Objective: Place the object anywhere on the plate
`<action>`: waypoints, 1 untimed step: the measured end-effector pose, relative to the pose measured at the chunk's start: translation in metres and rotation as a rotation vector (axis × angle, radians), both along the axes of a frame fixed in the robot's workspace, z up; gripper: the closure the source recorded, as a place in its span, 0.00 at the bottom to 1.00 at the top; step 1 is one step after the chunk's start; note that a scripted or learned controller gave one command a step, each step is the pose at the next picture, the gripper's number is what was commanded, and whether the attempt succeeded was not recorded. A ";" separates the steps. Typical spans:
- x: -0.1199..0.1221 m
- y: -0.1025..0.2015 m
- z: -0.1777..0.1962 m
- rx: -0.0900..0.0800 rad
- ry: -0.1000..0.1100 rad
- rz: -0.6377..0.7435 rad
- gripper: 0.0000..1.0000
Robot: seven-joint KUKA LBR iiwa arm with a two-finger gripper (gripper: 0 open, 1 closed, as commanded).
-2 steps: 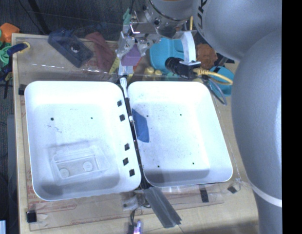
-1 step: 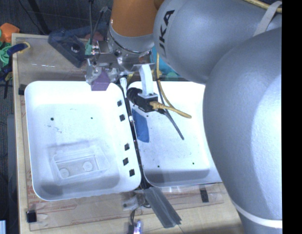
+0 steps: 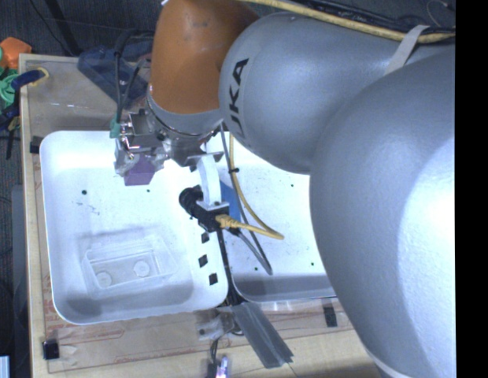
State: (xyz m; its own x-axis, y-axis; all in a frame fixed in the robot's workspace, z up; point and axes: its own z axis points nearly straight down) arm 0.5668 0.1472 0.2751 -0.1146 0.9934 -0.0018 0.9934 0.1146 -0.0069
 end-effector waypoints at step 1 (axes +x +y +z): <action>0.004 0.050 -0.001 0.001 -0.003 0.073 1.00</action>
